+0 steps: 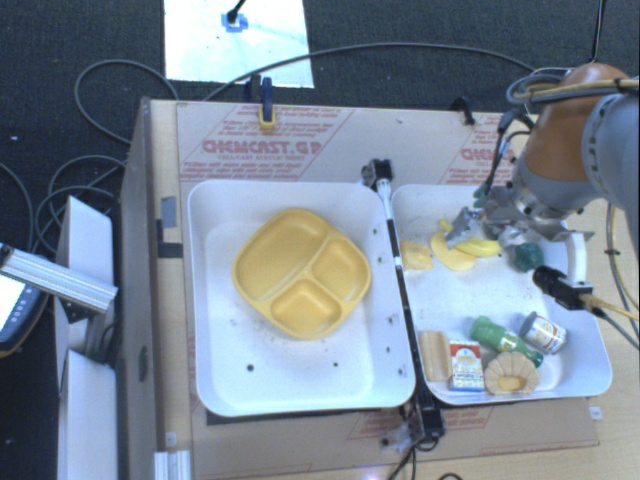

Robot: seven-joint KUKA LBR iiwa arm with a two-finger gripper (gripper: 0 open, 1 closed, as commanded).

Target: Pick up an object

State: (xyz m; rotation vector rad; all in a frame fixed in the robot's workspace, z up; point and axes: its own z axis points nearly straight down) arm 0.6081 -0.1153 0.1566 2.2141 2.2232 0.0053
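Observation:
My gripper (468,230) hangs low over the back of the right bin (590,368), just above a yellow banana (480,249). It touches or nearly touches the banana; I cannot tell which. A second yellow piece (450,256) lies right beside the banana, and a pale yellow chunk (415,256) sits by the divider. A dark green object (525,258) rests to the right of the gripper. Nothing is visibly lifted.
Along the right bin's front lie a green bottle (503,335), a small can (544,333), a red-and-white box (463,364), a tan block (434,353) and a ridged tan pastry (510,373). A yellow divided plate (302,271) lies in the left bin (225,368).

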